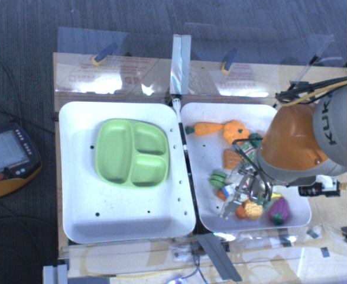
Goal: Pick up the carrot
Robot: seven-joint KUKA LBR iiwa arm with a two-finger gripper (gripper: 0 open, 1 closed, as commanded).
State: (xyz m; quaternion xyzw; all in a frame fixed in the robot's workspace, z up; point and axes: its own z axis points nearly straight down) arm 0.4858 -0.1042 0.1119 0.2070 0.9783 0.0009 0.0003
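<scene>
Two shallow white bins side by side on the tabletop. In the left bin: a green divided plate, three compartments, lying flat, toward the far half. In the right bin: a cluster of toy food. The carrot at the far left of the right bin, lying on its side, green top pointing left toward the wall between the bins, tip pointing right, just beside an orange fruit. Nearer from there: a small brown piece, a green item, a yellow piece and a purple one toward the near right corner. Arm reaching in from the right, orange band above the right bin. Gripper down low among the near cluster, well apart from the carrot. Cannot tell whether released or clenched: too much clutter around it. Carrot not grasped, resting on the bin floor. A handheld controller on the floor at far left.
</scene>
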